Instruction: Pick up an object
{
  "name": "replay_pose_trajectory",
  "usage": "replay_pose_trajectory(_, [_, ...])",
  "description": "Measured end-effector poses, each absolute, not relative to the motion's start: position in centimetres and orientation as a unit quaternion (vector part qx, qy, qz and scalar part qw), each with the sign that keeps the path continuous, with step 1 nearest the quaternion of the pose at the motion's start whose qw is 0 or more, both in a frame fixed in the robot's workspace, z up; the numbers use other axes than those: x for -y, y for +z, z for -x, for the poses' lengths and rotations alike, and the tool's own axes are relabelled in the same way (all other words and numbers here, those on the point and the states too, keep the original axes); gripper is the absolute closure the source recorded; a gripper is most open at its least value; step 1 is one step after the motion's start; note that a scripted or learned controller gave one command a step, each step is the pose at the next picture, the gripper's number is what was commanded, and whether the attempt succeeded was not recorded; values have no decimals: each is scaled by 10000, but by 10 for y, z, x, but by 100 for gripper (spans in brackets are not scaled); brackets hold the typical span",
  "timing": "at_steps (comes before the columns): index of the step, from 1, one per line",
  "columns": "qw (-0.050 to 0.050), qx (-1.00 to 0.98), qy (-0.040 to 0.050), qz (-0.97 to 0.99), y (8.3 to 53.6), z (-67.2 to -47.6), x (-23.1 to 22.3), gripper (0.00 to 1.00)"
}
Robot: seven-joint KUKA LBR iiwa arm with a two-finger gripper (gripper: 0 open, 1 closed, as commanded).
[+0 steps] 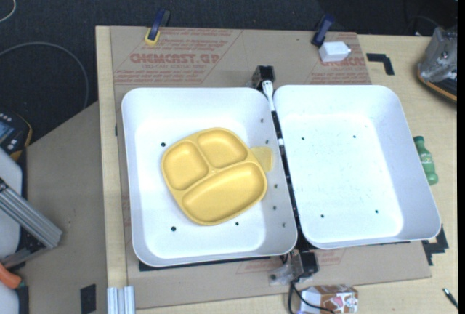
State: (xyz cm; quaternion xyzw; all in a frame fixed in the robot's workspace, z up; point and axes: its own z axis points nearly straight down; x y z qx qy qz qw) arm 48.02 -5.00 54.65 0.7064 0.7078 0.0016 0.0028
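The yellow divided plate [214, 176] lay in the left bin [138, 160], a little towards the bin's centre and lower half, flat on the floor with its hollow side up. It had three compartments. The two small ones sat on the far side, and the one large compartment sat on the near side, towards the bottom of the camera view. The plate was turned a little in the bin. The long axis of its large compartment ran from lower left to upper right at a gentle slant, so the side with the small compartments pointed to the upper left. A small yellow piece [262, 158] lay at the plate's right edge; I could not tell if it was touching the plate or a part of it.

The right bin [341, 167] stood just beside the left one. A green object [426, 160] lay outside its right wall.

My gripper [440, 62] was at the far right of the view, over the bench and well apart from the plate. I could not tell whether it was open or closed.
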Motion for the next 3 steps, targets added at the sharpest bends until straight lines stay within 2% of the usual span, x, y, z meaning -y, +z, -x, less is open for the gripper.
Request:
replay_pose_trajectory(1, [-50, -7068, -45, -7074, 428, -478, 39, 100])
replay_pose_trajectory(2, [-30, -7099, -19, -7043, 391, -479, -29, 100])
replay_pose_trajectory(3, [9, -7097, 23, -7045, 414, -479, -94, 100])
